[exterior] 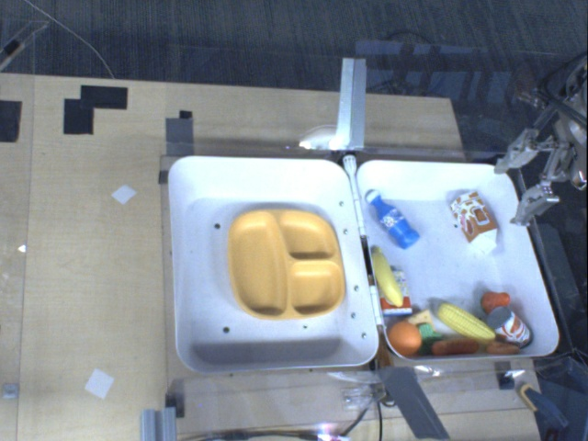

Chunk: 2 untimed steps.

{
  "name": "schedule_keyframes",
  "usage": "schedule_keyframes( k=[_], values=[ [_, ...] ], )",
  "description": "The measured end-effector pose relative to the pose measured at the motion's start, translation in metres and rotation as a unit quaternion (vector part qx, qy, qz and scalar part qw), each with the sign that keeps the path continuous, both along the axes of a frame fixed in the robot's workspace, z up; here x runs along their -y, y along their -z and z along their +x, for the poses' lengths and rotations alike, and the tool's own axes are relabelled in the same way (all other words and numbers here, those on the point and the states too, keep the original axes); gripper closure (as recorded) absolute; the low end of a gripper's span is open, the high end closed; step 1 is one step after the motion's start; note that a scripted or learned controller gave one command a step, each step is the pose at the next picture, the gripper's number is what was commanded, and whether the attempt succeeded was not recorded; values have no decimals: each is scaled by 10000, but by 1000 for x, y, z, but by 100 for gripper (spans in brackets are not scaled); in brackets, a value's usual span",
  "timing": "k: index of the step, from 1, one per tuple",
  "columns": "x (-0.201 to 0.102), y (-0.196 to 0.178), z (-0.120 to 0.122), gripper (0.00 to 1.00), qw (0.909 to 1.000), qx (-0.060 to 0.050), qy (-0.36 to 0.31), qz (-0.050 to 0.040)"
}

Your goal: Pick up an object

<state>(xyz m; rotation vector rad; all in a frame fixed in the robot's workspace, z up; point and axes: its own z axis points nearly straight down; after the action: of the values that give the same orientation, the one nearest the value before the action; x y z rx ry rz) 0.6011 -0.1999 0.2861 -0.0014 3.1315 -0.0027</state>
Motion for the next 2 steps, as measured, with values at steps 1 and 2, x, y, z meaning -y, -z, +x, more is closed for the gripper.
schedule_keyframes(
  k=[1, 2],
  values=[
    [4, 133, -19, 0, 9928, -54, 1198, 23],
    [6, 195, -64, 0, 9878, 9, 1557, 9]
  ],
)
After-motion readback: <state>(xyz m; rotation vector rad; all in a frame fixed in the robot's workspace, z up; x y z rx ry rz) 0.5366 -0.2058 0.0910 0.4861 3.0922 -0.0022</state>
